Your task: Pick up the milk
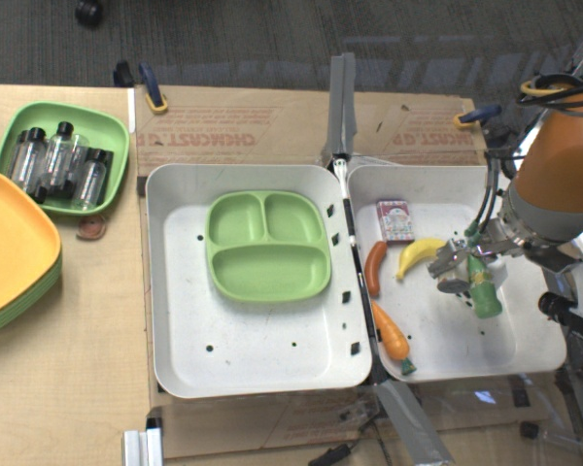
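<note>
The milk [396, 220] is a small white carton with a pink label, lying flat at the back left of the right bin [525, 352]. My gripper [459, 268] hangs over the middle of that bin, to the right of and nearer than the carton, well apart from it. It sits between a yellow banana [418, 255] on its left and a green bottle [486, 297] at its lower right. The grey arm with its orange band [559, 178] reaches in from the right and hides part of the bin's right side.
A red pepper [374, 267] and an orange carrot [392, 330] lie along the right bin's left wall. The left bin [175, 357] holds a green divided plate [268, 245]. On the bench at left stand a green tray of bottles [63, 158] and stacked orange plates [15, 250].
</note>
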Tool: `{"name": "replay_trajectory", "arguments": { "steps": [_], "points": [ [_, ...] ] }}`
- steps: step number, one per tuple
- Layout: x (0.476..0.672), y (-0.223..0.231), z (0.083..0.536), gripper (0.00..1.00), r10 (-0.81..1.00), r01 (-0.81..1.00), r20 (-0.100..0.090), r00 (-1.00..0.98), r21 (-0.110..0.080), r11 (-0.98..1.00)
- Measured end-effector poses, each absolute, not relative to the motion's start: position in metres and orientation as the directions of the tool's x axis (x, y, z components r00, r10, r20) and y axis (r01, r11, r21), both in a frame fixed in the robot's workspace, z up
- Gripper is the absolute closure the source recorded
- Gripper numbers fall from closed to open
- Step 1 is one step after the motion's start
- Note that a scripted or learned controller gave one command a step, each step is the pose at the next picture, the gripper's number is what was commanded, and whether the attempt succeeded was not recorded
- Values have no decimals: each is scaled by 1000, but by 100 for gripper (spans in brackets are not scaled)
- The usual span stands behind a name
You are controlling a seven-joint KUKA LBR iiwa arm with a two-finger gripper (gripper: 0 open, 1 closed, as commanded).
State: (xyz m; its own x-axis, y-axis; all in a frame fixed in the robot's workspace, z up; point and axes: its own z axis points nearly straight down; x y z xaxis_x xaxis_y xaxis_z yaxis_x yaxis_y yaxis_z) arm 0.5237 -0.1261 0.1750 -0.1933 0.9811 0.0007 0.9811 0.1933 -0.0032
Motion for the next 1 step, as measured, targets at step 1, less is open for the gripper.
{"name": "replay_trajectory", "arguments": {
  "steps": [1],
  "points": [
    [574,-152,107,100,964,964,-1,-266,0,266]
  ]
}}
